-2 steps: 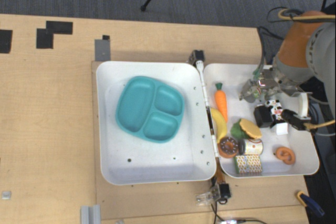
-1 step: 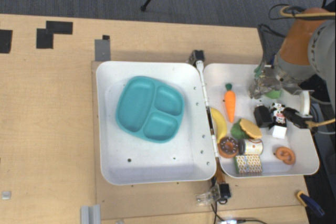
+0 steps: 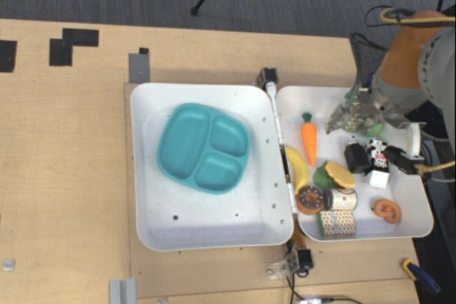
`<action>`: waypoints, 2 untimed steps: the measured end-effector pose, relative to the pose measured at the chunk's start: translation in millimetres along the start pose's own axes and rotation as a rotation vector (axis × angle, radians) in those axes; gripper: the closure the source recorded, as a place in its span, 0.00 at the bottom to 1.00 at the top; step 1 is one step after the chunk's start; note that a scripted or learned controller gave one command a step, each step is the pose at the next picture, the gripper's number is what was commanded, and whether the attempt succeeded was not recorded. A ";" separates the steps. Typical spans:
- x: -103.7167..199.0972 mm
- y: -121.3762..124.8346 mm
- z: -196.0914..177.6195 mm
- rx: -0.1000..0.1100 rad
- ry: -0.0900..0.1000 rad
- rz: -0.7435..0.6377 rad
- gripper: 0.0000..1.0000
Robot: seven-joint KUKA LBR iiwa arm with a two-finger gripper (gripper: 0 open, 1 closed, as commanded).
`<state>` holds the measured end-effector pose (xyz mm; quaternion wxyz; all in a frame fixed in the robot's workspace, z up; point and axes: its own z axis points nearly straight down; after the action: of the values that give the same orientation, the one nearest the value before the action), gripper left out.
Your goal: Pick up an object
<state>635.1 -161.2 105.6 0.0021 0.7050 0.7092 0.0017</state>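
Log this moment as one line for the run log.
hand: over right bin, upper part | carrot: lying in bin | pick: not yet

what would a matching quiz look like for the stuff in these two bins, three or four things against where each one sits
Things:
1. teal divided plate
2. carrot
3. banana
4. orange ring

Places:
A. near right corner of the right bin
B. against the right bin's left wall
C. middle of the left bin
D. upper left part of the right bin, green top pointing away

Pairs: 1-C, 2-D, 3-B, 4-A
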 end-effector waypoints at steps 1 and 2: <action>-22.6 35.0 20.2 0.001 0.000 -0.001 0.00; -21.9 36.9 8.3 -0.004 -0.002 -0.006 1.00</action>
<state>672.2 -182.9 97.5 0.0043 0.7029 0.7113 0.0026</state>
